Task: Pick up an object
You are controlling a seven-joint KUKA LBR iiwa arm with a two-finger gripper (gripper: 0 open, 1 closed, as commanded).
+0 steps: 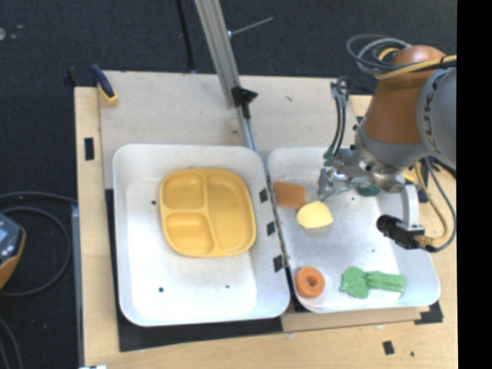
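In the right bin (400, 279) lie a pale yellow round object (314, 215), a brown block (290, 194), an orange ring (310, 281) and a green toy (371, 281). My gripper (332, 184) hangs over the bin's upper middle, just above and right of the yellow object. Its fingertips point down toward the left, close to the yellow object's top edge. Nothing shows between the fingers.
The left bin (138, 283) holds a yellow divided plate (207, 210). A slanted metal pole (223, 52) rises behind the bins. Cables (430, 229) and a black connector (396, 229) hang from the wrist over the right bin's right side.
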